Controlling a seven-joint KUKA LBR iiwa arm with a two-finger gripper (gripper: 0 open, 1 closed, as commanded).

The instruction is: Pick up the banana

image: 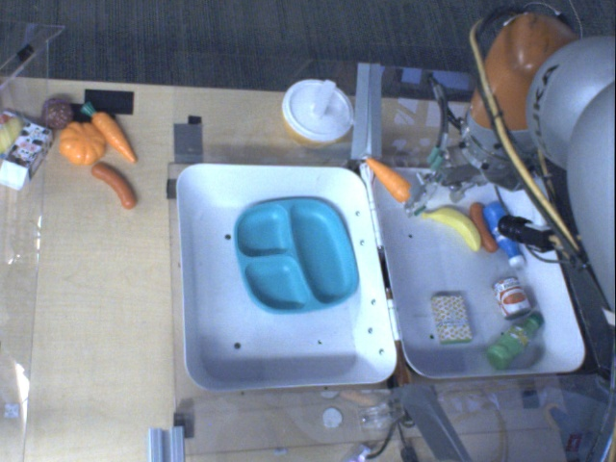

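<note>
The yellow banana [455, 225] lies in the right bin [558, 354], near its upper middle, curving down to the right. My gripper [426, 196] hangs just above and to the left of the banana's left tip, between it and an orange carrot [390, 180]. The metal wrist parts and cables crowd this spot, so the contact with the banana is unclear. The banana rests on the bin floor.
A red sausage [483, 227] and a blue bottle [502, 231] lie right beside the banana. Lower in the same bin are a can [512, 296], a green bottle [513, 343] and a speckled box [450, 318]. The left bin [207, 345] holds a blue divided plate [294, 251].
</note>
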